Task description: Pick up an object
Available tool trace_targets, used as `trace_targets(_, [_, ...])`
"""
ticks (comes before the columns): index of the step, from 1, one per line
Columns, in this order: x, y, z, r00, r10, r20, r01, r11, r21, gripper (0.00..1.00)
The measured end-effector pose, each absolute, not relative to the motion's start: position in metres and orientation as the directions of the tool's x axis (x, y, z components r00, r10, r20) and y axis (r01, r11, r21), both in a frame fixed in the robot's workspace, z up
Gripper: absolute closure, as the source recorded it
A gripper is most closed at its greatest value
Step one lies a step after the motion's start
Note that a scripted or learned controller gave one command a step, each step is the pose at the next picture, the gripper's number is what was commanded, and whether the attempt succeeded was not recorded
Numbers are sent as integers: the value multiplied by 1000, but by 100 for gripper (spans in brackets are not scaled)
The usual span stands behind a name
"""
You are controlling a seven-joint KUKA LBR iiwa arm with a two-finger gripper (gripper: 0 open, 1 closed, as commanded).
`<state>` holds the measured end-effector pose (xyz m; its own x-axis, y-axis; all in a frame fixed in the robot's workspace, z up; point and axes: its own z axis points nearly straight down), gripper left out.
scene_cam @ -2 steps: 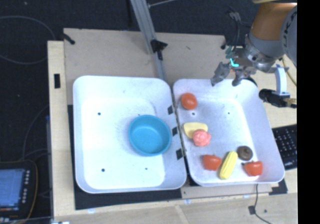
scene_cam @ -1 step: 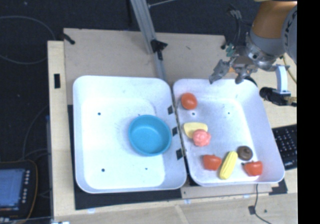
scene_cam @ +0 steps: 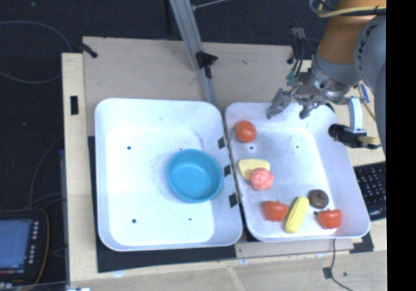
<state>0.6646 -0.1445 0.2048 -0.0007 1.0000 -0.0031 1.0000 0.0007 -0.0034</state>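
while the grey arm [scene_cam: 354, 36] with its orange band reaches in from the right, the gripper [scene_cam: 290, 109] hangs over the far edge of the right bin [scene_cam: 305, 153], its two fingers spread apart with nothing between them. no object touches the fingers; the nearest is an orange-red ball [scene_cam: 245, 131] by the bin's far left corner, well apart from the gripper. along the bin's left edge, near its middle, lie a pale yellow piece [scene_cam: 251, 167] and a pink lump [scene_cam: 262, 180], touching each other. along the near edge lie a red piece [scene_cam: 275, 210], a yellow corn cob [scene_cam: 297, 214] just beside it and tilted, a small dark brown round piece [scene_cam: 318, 199], and another red piece [scene_cam: 329, 219] at the near right corner. the left bin [scene_cam: 130, 127] carries a blue bowl [scene_cam: 194, 175], upright, close to its right edge. both bins sit side by side on the bench [scene_cam: 130, 69], and a grey metal pole [scene_cam: 185, 17] slants over the bench's far edge towards the gap between the bins.
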Motion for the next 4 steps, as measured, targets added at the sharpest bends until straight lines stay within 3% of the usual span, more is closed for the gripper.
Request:
trace_targets(2, [669, -156, 103, 5, 1000, -4, 1000, -5, -5, 0])
trace_targets(3, [672, -157, 122, 5, 1000, -6, 1000, -4, 9, 100])
trace_targets(4, [675, -155, 190, 0, 1000, 2, 1000, 0, 8, 100])
